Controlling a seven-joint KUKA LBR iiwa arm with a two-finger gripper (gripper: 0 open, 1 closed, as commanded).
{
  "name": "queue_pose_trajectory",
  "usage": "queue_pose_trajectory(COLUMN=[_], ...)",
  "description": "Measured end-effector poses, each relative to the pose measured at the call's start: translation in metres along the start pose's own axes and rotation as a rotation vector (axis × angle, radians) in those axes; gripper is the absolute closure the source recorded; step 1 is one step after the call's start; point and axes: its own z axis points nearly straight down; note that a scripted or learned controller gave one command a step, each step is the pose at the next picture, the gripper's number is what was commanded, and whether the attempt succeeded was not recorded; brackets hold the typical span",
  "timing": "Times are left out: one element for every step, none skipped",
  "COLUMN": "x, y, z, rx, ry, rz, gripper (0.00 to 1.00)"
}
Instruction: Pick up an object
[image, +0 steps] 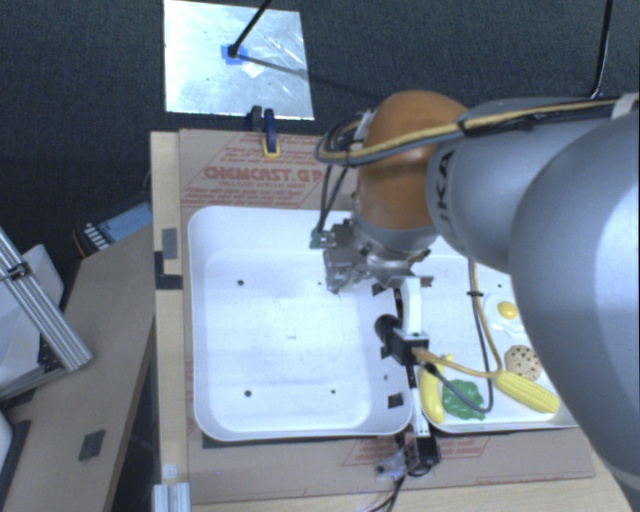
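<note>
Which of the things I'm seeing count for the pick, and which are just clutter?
For the pick:
pincer
yellow corn cob
green toy
banana
speckled cookie
right bin

Just lying about:
left bin
foil sheet
yellow clamp

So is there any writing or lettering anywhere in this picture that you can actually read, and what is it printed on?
"CHEMCAST" in red, on the brown backing sheet behind the left bin; the letters after it look like "G.P" but are partly hidden by the arm.
A white letter, likely "K", on the grey arm; the rest is cut off.
Faint red print on the sheet's front edge: too blurred to read.
</note>
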Motion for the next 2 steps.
queue_pose_trajectory(x=[0.044, 0.115], y=[0.019, 0.028], z=[0.080, 0.115], rx=[-0.001, -0.005], ry=[0.005, 0.008], rz=[-0.011, -0.015], gripper=[1.00, 1.00])
